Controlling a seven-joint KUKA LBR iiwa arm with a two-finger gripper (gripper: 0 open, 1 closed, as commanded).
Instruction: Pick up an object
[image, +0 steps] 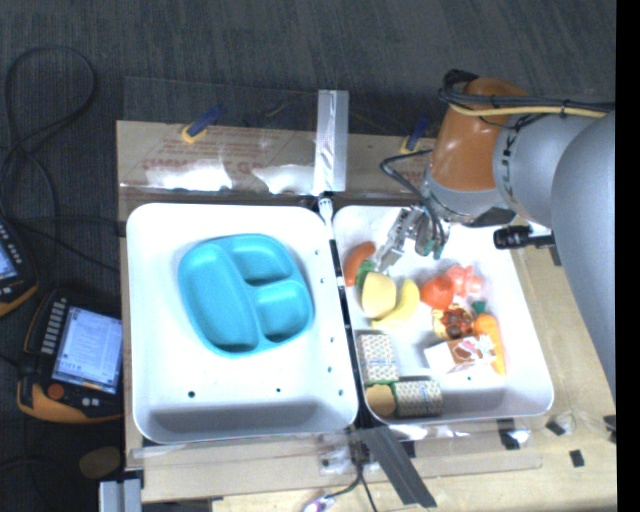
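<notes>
your gripper (408, 240) hangs over the right bin (525, 385), fingers spread apart with nothing between them. its tips sit just above the yellow toy fruit (380, 295), beside the other toy food there.

My grey arm (560, 170) reaching in from the right, orange band (468, 140) above the wrist, wrist bent downward, my gripper (405, 243) angled down and left, fingers (390, 248) slightly parted
</notes>
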